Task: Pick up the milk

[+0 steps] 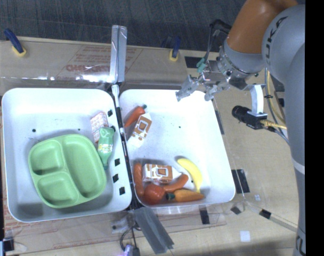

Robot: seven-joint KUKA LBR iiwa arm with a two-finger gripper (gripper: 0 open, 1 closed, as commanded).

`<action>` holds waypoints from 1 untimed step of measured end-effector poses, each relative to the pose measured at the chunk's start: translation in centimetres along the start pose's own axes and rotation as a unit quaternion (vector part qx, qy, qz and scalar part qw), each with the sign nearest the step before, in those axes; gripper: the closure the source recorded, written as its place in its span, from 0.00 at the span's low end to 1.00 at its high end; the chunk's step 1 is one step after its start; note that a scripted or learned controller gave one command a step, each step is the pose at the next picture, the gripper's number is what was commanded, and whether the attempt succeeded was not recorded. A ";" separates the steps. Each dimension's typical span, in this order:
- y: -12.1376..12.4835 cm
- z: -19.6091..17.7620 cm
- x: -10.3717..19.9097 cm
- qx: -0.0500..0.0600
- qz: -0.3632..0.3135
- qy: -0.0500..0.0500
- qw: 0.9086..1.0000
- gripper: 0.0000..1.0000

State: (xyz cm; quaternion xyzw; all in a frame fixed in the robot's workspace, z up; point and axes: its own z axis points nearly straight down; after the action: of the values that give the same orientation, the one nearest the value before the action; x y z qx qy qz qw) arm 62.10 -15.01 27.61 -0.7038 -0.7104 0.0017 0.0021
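Camera view: the gripper (196,91) is held above the far rim of the right bin (215,143), fingers spread open with nothing between them. A milk carton (141,128) lies near the divider in the right bin, beside an orange bottle (134,116); a second similar carton (157,172) lies among the banana (190,171) and vegetables at the near end. No grasp has been made. Approach, descent, closure and lift are judged outstanding.

Grey arm (282,47) reaching in from right, fingers (184,93) spread apart, holding nothing
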 end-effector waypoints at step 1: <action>0.3 9.1 0.1 0.000 -0.037 0.000 0.999 0.00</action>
State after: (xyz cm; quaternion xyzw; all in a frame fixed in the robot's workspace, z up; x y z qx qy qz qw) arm 62.32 -14.87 18.47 -0.6768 -0.7362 0.0020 0.0020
